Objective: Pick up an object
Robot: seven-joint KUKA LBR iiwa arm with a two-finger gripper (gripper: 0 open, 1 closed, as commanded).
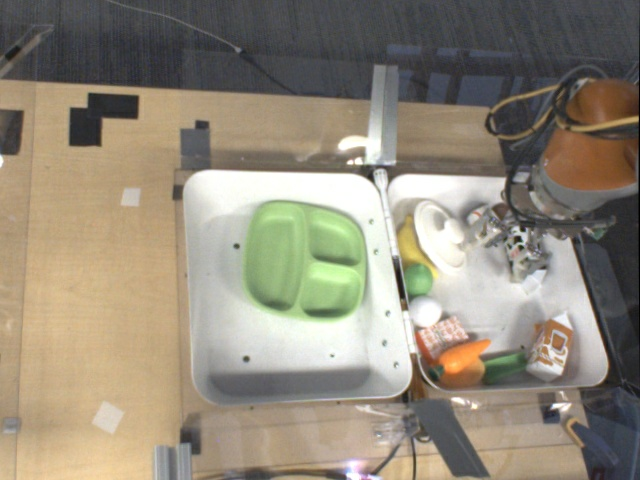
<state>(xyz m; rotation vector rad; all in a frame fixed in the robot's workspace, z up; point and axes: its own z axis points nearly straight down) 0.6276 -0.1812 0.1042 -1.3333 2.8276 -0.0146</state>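
My gripper (510,240) hangs low over the back of the right bin (590,298), just right of a white cup (440,230). Its fingers look spread, with nothing between them. A yellow banana (411,250) lies along the bin's left wall, with a green ball (419,281) and a white ball (427,312) below it. At the front lie a red packet (441,335), an orange carrot (464,358), a green vegetable (505,365) and a small orange and white carton (552,347).
The left bin (215,358) holds a green divided plate (303,258). A metal post (384,118) stands behind the wall between the bins. Yellow and black cables (525,108) loop beside the arm at the upper right.
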